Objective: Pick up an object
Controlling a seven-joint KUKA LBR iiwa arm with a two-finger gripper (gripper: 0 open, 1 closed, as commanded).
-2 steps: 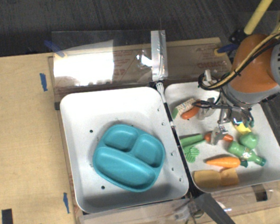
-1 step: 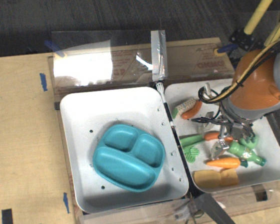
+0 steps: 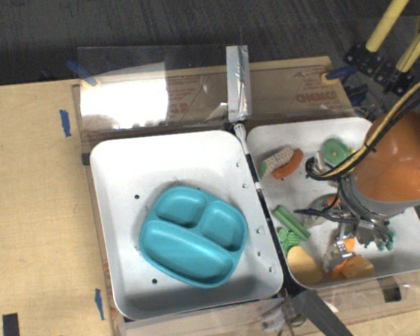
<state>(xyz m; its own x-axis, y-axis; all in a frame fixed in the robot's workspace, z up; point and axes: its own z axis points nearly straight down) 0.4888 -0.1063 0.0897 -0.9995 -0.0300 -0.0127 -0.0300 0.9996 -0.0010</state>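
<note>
Gripper (image 3: 345, 247) is low in the right bin (image 3: 408, 254), near its front wall, w/ an orange piece (image 3: 351, 265) right under the fingertips. Can't tell if jaws are wide or closed, or if the piece sits between them; too small and cluttered there. A yellow piece (image 3: 304, 264) lies just left of the orange one, against the front-left corner. A green ridged piece (image 3: 292, 226) lies slantwise beside the divider wall, left of the gripper. At the back of the bin: an orange-red sausage-like item (image 3: 286, 164) w/ a pale piece touching it, and a green round item (image 3: 334, 151) near the arm's cables. Arm w/ orange band (image 3: 398, 164) covers the bin's right half. Open floor is mostly mid-bin, between green piece and gripper. Left bin (image 3: 117, 212) holds a teal divided plate (image 3: 193, 234), centred, w/ bare floor all round it.
</note>
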